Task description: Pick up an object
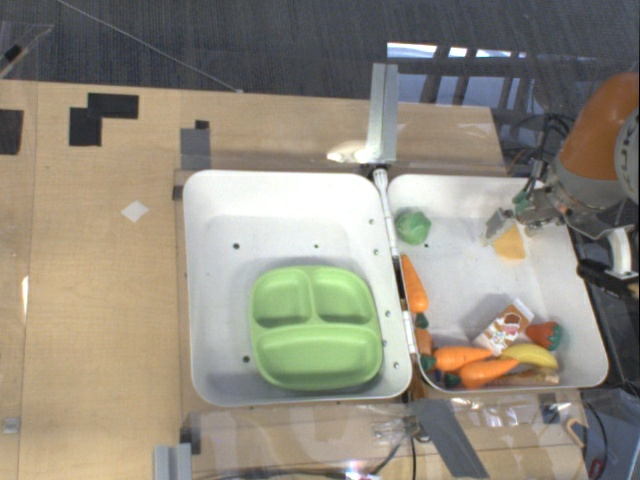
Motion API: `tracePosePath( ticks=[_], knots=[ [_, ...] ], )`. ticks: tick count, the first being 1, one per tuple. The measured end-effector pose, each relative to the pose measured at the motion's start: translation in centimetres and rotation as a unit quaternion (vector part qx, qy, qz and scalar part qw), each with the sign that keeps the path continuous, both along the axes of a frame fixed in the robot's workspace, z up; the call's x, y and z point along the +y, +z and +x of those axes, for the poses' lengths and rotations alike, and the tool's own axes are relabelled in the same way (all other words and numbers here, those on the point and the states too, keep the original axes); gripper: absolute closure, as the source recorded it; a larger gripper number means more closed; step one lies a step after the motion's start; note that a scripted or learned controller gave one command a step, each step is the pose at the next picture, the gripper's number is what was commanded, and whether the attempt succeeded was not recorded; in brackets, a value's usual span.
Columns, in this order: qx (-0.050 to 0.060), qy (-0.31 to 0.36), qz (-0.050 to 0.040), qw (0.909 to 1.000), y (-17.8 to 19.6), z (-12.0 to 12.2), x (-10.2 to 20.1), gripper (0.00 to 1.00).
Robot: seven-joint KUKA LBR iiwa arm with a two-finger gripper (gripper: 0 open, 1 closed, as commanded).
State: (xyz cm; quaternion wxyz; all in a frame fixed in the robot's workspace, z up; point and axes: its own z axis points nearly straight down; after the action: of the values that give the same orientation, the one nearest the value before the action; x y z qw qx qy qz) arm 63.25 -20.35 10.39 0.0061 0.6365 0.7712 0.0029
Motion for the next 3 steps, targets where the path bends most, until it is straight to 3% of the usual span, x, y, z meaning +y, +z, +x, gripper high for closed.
tracePosePath(
  ticks=[1, 2, 3],
  knots=[
    [0.002, 0.011, 0.0001, 0.9999, -1.5, 1.2, -0.1, 0.00],
    [-0.003, 0.014, -0.0008, 0.9999, -0.1, 1.6, 0.1, 1.00],
    [-0.003, 0.015, -0.0007, 0.9999, -0.1, 1.6, 0.1, 0.00]
  ],
)
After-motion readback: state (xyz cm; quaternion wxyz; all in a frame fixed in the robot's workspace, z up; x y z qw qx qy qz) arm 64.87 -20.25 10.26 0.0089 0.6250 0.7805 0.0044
